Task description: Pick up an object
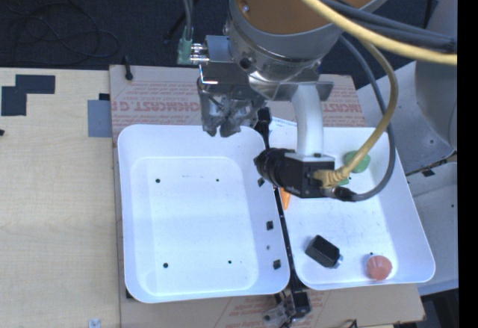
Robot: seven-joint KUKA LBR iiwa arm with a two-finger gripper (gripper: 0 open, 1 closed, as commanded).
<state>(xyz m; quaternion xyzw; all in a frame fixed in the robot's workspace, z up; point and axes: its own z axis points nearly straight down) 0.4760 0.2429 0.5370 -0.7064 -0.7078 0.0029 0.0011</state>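
**Bench and bins, arm overhead**

Resting on cardboard sheet (157, 98) over pale wood bench (52, 199): two glossy white bins. Lying in right bin (407, 207): matte black block (323, 251), round pinkish ball (379, 267), green piece (358, 162). Hovering at left bin (134, 169) rear rim: gripper (224, 121); finger state cannot be told.

The light wooden bench (52, 199) carries a sheet of printed cardboard (157, 101), and on that sheet rest two shallow white bins side by side: the left bin (134, 169) below and left of the gripper (228, 121), the right bin (414, 240) below and to its right.
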